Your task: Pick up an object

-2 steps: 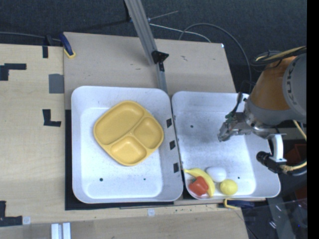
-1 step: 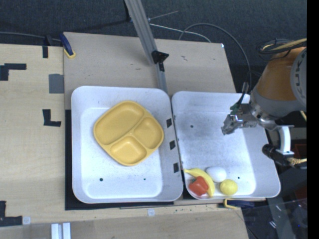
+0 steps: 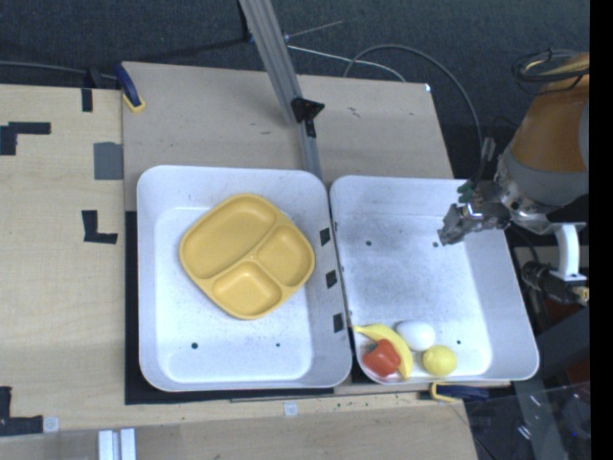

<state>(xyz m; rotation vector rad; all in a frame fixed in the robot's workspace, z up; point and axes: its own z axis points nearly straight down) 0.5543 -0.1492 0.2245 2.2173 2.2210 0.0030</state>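
we see the grey arm with its orange band reaching in from three o'clock, its hand hanging over the upper right part of the right white shallow bin. the hand is small and dark against the bin floor, and we cannot tell how it is set; nothing shows in its grasp.

the things worth picking sit in a cluster at the right bin's six o'clock edge, well apart from the hand. there is a curved yellow plastic banana, a small red rounded toy fruit tucked against it, a white egg-shaped piece just beside it, and a round yellow ball-like fruit at the cluster's four o'clock side.

in the left white shallow bin lies a yellow plastic divided plate with three compartments, alone near the centre. both bins rest on the pale wooden bench, and a grey metal pole slants in from twelve o'clock.

as we judge it, the task is barely begun: no object is lifted, and all lie flat in the bins. what is left is the whole pick, namely moving toward six o'clock over the cluster, descending, closing on one piece and raising it.
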